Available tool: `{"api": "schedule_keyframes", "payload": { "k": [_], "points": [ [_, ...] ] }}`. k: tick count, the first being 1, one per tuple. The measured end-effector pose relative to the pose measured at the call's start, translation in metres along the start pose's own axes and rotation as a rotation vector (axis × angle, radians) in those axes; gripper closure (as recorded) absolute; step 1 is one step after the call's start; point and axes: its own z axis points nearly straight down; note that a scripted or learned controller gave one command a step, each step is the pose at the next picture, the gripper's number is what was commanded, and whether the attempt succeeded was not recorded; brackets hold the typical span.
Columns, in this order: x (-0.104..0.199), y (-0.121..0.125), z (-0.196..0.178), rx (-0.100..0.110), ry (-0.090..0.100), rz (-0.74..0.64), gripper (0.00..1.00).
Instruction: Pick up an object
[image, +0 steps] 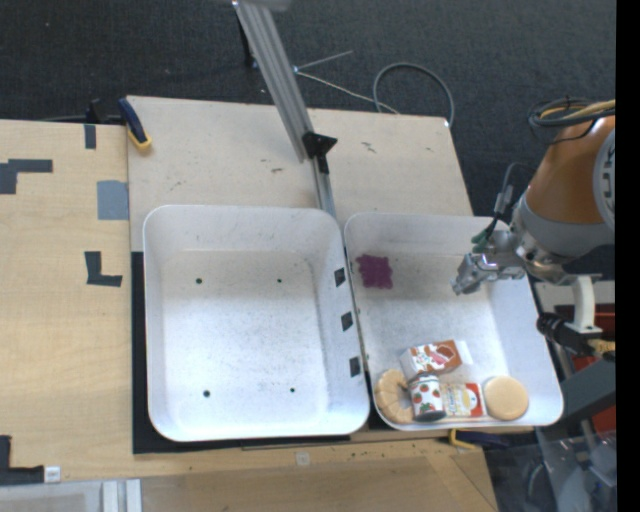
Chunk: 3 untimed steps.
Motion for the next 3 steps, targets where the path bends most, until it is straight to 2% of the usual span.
{"api": "schedule_keyframes", "payload": {
  "k": [1, 3],
  "points": [
    [0.000, 0.001, -0.048, 0.000, -0.001, 0.001, 1.00],
    [0.095, 0.036, -0.031, 0.006, 0.002, -0.004, 1.00]
  ]
}}
